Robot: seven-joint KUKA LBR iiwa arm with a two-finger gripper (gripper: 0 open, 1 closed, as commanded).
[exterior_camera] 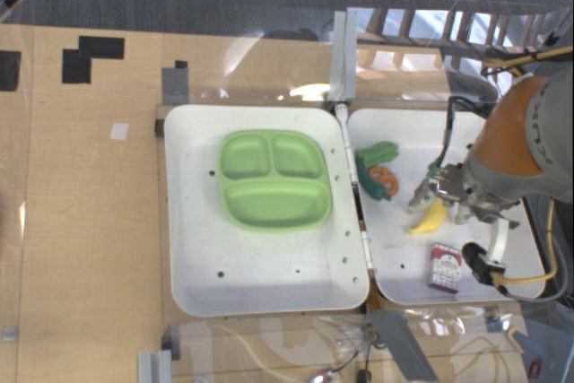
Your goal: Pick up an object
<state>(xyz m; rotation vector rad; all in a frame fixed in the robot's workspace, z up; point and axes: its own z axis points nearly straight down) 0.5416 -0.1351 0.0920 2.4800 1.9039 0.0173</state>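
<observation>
The gripper (437,200) sits low in the right bin (395,282), its tip right at the upper end of a yellow banana-shaped toy (428,221); whether it is spread or pressed together I cannot tell, because the wrist and the metal parts around it blur into one pale cluster there. The banana lies at a slant on the bin floor, just beside the gripper and apparently touching it, but nothing shows it pinched, so I judge the grasp as not yet secured. To do this step well, the tool should probably straddle the banana across its narrow width near the middle rather than the tapered end, close firmly, and lift straight up so the curved toy does not roll or slip out. A green and orange toy (378,169) rests near the divider, well clear of the banana, and a small printed box (446,268) lies nearer the front edge; neither crowds the approach. The left bin (193,193) holds a green compartment tray (273,178). The arm (516,139) covers the right bin's far side, so anything lying beneath it stays unknown.
</observation>
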